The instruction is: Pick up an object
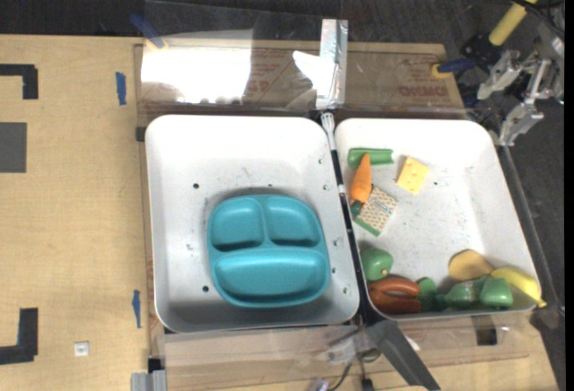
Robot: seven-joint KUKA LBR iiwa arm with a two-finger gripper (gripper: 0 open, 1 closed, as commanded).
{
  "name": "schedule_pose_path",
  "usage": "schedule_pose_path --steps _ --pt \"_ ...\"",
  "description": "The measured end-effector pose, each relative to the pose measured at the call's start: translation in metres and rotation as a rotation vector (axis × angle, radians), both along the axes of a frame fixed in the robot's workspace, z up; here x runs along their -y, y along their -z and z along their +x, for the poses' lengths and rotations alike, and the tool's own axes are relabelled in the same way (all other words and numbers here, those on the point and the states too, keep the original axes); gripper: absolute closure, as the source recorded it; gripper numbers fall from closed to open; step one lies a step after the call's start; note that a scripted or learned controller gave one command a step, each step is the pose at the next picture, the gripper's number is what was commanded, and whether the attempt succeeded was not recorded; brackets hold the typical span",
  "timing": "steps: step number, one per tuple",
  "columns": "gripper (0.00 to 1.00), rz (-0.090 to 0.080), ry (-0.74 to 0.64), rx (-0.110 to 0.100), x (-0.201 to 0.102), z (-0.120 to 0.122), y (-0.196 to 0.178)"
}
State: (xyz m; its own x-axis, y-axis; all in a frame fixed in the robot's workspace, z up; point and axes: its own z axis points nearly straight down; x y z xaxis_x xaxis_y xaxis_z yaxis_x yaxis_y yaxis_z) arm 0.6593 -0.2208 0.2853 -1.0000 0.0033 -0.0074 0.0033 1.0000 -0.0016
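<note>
1. At 1 o'clock from the right bin (502, 201), just outside its corner, the grey metal gripper (518, 98) is hanging above the floor; whether it is open or closed cannot be told.
2. Along that bin's 6 o'clock wall, a green pepper (375, 262), a red-brown piece (393, 293), green toys (462, 293), a tan piece (468, 265) and a yellow banana (516, 283) are lying crowded together.
3. Toward 10 o'clock, an orange carrot (360, 178) is lying beside a yellow cheese block (412, 175) and a patterned card (375, 210).
4. A teal divided tray (267, 247) is sitting in the left bin (170, 201).
</note>
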Motion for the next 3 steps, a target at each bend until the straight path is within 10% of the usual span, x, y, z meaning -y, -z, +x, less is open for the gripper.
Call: schedule_pose_path --steps 1,2,3 --pt "0.00 0.002 -0.301 -0.007 -0.028 -0.048 0.139" --pt "0.00 -0.001 -0.343 0.003 -0.106 -0.031 0.196" --pt "0.00 -0.005 -0.564 0.005 -0.123 -0.004 0.197"
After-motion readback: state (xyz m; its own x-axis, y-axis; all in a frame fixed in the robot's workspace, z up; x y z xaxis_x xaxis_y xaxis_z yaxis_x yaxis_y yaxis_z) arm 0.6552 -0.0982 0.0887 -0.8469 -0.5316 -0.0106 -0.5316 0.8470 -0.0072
